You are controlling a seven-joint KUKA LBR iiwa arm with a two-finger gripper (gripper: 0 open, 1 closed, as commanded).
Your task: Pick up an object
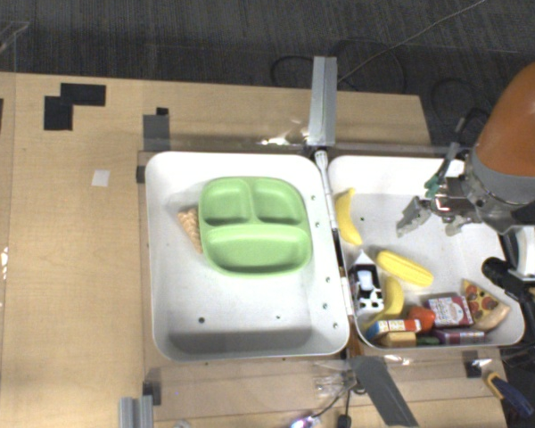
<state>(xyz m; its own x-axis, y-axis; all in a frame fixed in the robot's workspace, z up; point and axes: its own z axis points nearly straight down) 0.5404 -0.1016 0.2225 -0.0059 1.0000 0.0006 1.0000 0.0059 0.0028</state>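
Note:
My gripper (431, 220) hangs over the upper middle of the right bin (388, 178), above bare white floor. Its two fingers are spread open and nothing sits between them. Below it lies a yellow banana-like piece (403, 267), a short way toward the bin's front. Another yellow banana (344, 217) rests against the bin's left wall. Packed along the front are a second small yellow piece (392, 297), a black and white bottle (366, 285), a red packet (448, 310), a pizza slice toy (482, 301) and a purple pen (459, 334).
The left bin (174, 310) holds a green divided plate (252, 224) with a tan waffle-like piece (189, 227) tucked beside its left edge. A metal post (324, 101) stands behind the wall between the bins. The arm's orange band (522, 119) is at the right.

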